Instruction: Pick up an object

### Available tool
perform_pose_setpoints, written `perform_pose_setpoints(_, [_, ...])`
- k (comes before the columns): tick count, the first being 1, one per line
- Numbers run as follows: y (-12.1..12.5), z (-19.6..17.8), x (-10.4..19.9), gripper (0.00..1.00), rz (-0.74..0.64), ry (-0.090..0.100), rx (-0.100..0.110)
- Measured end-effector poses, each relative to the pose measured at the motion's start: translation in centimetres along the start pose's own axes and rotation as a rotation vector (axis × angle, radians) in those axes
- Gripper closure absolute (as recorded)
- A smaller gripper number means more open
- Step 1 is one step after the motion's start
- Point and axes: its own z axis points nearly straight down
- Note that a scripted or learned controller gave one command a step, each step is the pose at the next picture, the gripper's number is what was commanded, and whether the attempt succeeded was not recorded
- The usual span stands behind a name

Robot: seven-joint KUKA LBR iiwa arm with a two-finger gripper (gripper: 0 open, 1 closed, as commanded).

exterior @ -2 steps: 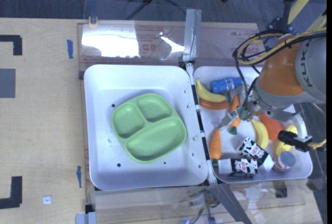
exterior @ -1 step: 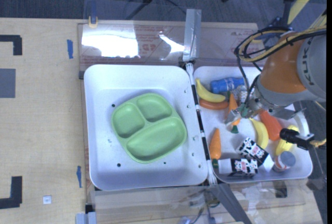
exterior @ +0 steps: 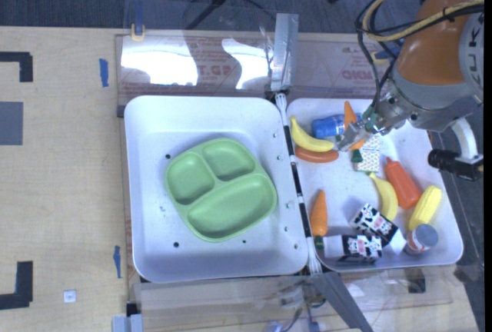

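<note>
low over the upper part of the right bin, the end effector, reaching in from the right on the grey arm with its orange band. cannot tell from this view whether released or clenched; nothing clearly seen in its grasp. just left of the end effector, a blue can lying on its side, and a banana curved beside it, resting against a red-orange sausage. right beneath and slightly below the end effector, a white dotted card with a green corner, close enough that contact cannot be judged. a thin orange stick just above left of the end effector. further down to the right, an orange bottle, a second banana and a yellow corn cob, close together. lower still, a black-and-white cow-print box, another like it, and a small cup near the bin's lower right corner. down and to the left, a carrot by the divider. well apart to the left, a green divided plate in the left bin, both bins on the wooden surface.
</note>
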Motion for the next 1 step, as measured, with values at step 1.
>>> perform_pose_setpoints(1, [1.84,2.43,0.84,1.00,0.276,-0.001,0.000])
